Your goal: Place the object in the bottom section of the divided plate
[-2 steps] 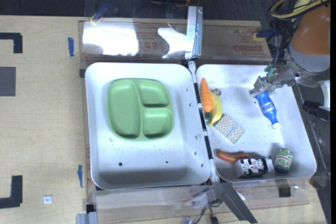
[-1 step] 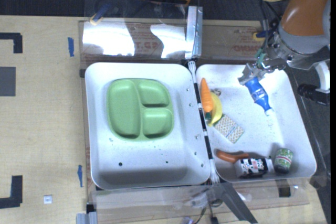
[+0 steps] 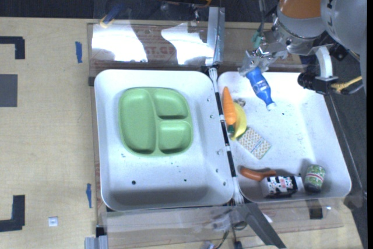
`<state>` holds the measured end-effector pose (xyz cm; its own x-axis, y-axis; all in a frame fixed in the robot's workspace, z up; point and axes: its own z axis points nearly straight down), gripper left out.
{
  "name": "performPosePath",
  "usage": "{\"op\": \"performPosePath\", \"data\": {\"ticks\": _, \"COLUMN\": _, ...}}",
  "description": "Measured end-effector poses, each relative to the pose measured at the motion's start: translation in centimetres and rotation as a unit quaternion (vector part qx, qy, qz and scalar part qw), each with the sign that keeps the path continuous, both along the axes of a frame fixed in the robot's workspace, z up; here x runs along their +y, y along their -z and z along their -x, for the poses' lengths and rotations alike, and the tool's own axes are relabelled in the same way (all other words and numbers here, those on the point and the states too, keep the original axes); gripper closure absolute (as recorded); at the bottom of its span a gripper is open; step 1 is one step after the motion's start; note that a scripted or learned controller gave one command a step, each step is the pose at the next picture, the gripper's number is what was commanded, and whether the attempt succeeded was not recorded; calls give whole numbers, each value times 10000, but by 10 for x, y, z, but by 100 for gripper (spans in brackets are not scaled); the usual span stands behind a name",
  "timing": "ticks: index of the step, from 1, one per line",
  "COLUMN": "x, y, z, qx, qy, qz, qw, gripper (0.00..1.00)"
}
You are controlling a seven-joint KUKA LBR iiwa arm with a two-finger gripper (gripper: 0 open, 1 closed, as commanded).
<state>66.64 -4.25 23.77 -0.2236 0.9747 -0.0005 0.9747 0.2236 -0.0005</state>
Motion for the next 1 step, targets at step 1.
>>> {"op": "performPosePath", "data": {"ticks": 1, "x": 101, "y": 55, "z": 57, "qx": 21, "qy": 545, "qz": 1, "qw": 9985, "gripper": 100}}
